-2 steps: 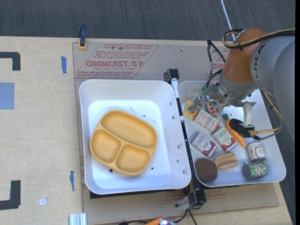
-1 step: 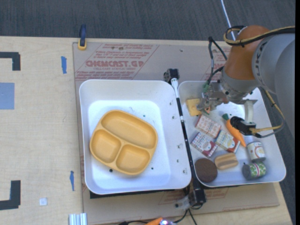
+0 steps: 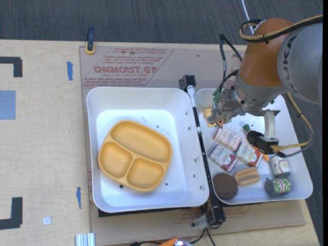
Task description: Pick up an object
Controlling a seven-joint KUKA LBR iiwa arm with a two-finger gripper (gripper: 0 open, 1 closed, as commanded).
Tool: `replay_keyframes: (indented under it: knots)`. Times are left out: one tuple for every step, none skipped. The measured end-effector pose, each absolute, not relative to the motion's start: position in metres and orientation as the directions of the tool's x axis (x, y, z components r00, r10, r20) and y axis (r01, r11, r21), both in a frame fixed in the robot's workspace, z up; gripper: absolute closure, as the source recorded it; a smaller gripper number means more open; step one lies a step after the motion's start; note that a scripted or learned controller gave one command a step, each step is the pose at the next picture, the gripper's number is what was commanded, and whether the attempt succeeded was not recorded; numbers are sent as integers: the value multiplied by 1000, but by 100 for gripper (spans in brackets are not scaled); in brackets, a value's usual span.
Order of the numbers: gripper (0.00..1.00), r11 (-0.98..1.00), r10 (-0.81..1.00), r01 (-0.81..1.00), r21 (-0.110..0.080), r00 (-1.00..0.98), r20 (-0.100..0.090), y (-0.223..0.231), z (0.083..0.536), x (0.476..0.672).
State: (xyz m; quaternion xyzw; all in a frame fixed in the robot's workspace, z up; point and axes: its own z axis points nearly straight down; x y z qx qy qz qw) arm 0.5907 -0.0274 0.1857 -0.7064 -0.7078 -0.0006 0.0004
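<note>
Over the right bin (image 3: 303, 187), the end effector (image 3: 219, 113) hangs low beside the small cartons (image 3: 227, 137), positioned for a pick, its grip state indeterminable.

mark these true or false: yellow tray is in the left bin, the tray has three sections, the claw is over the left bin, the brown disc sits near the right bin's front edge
1. The yellow tray lies in the left bin. True.
2. The tray has three sections. True.
3. The claw is over the left bin. False: it is over the right bin, near its back left corner.
4. The brown disc sits near the right bin's front edge. True.
5. The tray holds food items. False: its sections are bare.
</note>
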Motion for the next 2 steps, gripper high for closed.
replay_keyframes:
  knots:
    - [100, 1, 1000, 1000, -2, -1, 1, 30, 185, 496]
    - [100, 1, 1000, 1000, 2, -1, 1, 45, 206, 480]
